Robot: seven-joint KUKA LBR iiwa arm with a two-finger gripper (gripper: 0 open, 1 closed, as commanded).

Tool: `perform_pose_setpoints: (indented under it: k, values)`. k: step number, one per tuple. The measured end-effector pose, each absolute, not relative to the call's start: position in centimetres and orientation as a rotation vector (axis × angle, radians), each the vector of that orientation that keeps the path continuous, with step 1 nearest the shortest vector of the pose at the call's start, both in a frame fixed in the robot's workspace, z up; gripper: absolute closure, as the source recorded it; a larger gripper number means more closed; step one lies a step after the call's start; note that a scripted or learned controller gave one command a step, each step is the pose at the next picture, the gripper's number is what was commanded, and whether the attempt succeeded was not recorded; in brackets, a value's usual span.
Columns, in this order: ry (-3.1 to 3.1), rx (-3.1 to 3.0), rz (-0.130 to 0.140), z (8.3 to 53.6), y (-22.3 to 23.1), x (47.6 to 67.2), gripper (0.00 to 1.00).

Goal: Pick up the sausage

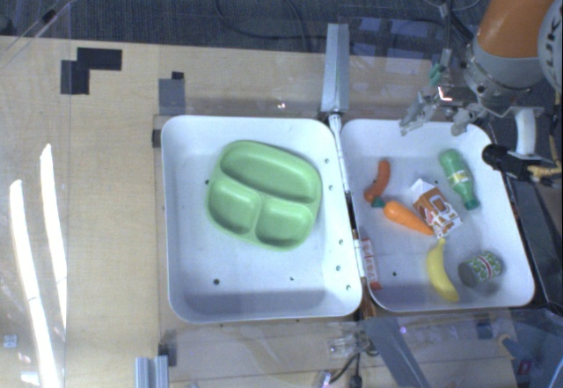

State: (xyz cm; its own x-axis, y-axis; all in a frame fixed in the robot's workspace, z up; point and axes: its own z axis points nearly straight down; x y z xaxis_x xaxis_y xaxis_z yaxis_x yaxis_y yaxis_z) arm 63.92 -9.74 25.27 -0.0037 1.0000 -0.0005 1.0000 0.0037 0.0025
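1. Nearest the camera, a can (pixel 480 269) and a banana (pixel 441 271) are seen at the right bin's (pixel 519 289) front.
2. At ten o'clock in that bin, the sausage (pixel 380 180) is found, a carrot (pixel 407 216) touching it.
3. At twelve o'clock, the gripper (pixel 438 116) is held spread open, gripping nothing.
4. A green tray (pixel 264 194) is kept in the left bin (pixel 185 289).

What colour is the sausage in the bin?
The sausage is reddish-brown, seen best in the camera view, lying in the right bin beside the carrot.
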Motion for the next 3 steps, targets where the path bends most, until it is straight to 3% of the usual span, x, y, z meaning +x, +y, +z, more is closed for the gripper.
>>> perform_pose_setpoints:
  k: [1, 2, 3]
  values:
    - [2.321, 2.114, 0.003, 18.5, -5.7, 64.2, 0.00]
    - [2.247, 2.191, 0.004, 8.8, -9.2, 65.0, 0.00]
    - [2.248, 2.187, 0.011, 10.0, -9.1, 65.1, 1.00]
